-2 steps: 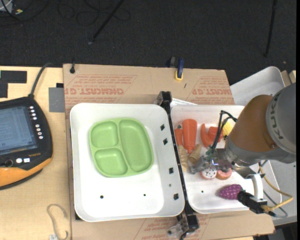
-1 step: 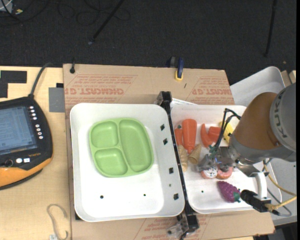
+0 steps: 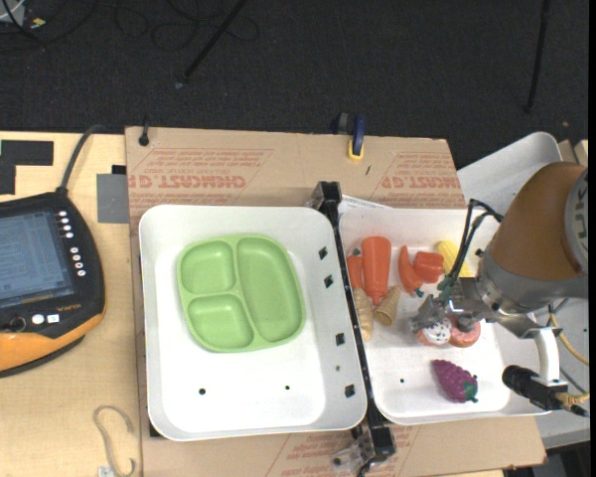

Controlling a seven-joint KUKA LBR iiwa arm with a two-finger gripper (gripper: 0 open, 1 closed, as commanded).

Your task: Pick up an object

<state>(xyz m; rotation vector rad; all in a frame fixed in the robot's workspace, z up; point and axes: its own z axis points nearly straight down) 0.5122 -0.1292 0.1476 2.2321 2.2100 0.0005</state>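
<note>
Across the bench (image 3: 99, 157), cardboard underlies two white bins. Left bin (image 3: 169, 386) bears a green divided plate (image 3: 242, 292). Right bin (image 3: 402, 400) gathers the candidate objects: an orange carrot (image 3: 375, 266) above the gripper (image 3: 439, 318), a purple grape cluster (image 3: 455, 380) below it. The gripper hovers low over a small red-and-white item (image 3: 450, 335), probably targeting it; whether it is apart or together, I cannot tell.

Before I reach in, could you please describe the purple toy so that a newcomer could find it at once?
Look in the right-hand shallow white bin, at its near edge. There lies a small purple bumpy plastic grape bunch, apart from the other toys, which are orange, red and yellow; it alone is purple.
</note>
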